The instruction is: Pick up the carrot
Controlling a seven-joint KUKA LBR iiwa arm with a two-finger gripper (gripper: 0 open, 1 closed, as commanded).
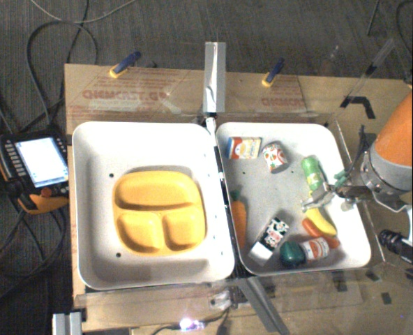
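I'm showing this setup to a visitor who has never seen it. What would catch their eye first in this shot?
Likely the bright yellow divided tray in the left bin. Next, the right bin with its jumble of small items: the carrot lies along its left wall, a cow-patterned carton beside it. The gripper reaches in from the right, above a green bottle and a banana.

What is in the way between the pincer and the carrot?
The yellow banana and the cow-print carton lie between the pincer and the carrot, which rests against the right bin's left wall.
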